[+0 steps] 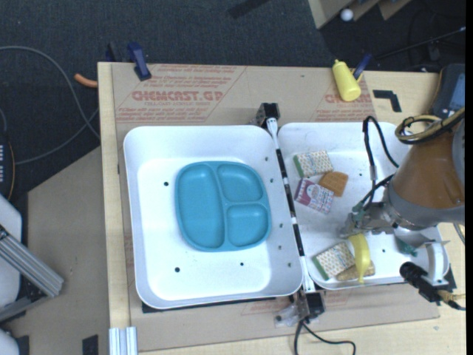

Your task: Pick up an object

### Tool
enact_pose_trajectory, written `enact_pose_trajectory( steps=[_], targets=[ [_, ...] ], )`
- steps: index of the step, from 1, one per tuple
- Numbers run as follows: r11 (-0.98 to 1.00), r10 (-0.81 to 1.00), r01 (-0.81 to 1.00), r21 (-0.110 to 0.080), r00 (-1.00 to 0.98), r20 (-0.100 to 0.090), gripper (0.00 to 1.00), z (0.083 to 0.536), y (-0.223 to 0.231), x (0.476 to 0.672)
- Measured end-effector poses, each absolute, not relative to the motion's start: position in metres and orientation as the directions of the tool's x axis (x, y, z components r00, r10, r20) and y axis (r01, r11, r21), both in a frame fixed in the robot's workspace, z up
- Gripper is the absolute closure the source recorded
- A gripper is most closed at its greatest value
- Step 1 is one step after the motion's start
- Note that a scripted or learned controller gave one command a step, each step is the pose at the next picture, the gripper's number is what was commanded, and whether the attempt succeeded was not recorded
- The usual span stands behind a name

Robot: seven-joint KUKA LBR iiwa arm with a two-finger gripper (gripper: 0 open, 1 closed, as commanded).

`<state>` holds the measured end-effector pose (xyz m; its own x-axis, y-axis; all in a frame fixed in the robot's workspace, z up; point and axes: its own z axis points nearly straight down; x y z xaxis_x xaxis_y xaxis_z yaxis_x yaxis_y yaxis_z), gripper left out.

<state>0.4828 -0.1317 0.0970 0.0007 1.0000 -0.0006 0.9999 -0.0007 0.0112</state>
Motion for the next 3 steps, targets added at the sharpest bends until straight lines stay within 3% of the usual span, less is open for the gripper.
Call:
enact_pose_trajectory(
  steps=[1, 2, 3],
  targets=[
    [0.001, 1.000, 1.000, 0.001, -0.001, 0.001, 1.00, 0.185, -0.061, 0.558],
    [0.001, 1.000, 1.000, 0.000, -0.001, 0.000, 0.00, 0.185, -0.061, 0.557],
    [-0.001, 1.000, 1.000, -0.003, 0.001, 0.000, 0.00, 0.112, -0.100, 0.565]
  ],
)
